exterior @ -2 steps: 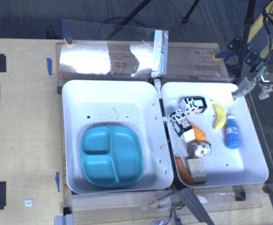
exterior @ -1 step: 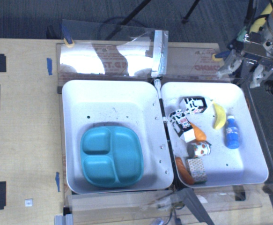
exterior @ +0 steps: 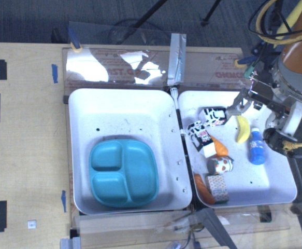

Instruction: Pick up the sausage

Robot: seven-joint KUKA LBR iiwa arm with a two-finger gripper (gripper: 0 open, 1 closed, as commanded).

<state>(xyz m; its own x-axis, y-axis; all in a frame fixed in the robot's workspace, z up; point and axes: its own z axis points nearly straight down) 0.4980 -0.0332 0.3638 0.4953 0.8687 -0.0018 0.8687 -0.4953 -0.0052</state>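
Sausage (exterior: pixel 202 189) lying at the near left corner of the right bin (exterior: pixel 280 188), touching a patterned block (exterior: pixel 218 188), gripper (exterior: pixel 242 102) above the bin's far side beside a banana (exterior: pixel 242 129), jaws slightly parted, holding nothing, blue bottle (exterior: pixel 256 148) near the banana

Arm (exterior: pixel 290 71) enters from right edge of frame, upper right, orange band at top. Grey wrist angled down and leftward. Gripper (exterior: pixel 237 107) at upper right of centre, fingers pointing left and down, slightly parted, nothing between them.
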